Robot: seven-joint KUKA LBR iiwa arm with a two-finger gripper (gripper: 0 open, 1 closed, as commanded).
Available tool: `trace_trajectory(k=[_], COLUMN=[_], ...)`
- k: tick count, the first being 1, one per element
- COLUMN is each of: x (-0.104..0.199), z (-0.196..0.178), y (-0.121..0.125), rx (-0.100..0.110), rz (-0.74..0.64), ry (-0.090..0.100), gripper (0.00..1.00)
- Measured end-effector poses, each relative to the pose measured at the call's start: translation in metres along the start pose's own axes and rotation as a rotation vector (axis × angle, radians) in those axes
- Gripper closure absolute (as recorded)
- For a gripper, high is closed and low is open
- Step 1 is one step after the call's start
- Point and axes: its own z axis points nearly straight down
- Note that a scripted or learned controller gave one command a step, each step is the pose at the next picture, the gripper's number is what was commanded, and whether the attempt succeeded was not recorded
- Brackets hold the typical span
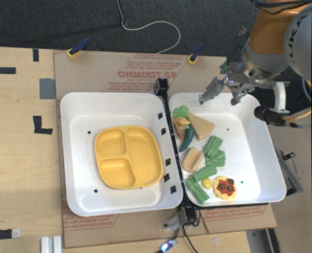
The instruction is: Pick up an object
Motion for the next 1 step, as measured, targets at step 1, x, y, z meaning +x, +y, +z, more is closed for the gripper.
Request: trace_trajectory(k=[1], x=[0.0003], z=[-0.0080], y=[0.0019], rx=[-0.013], rz=[-0.003], ry=[-0.001], gripper=[0.00])
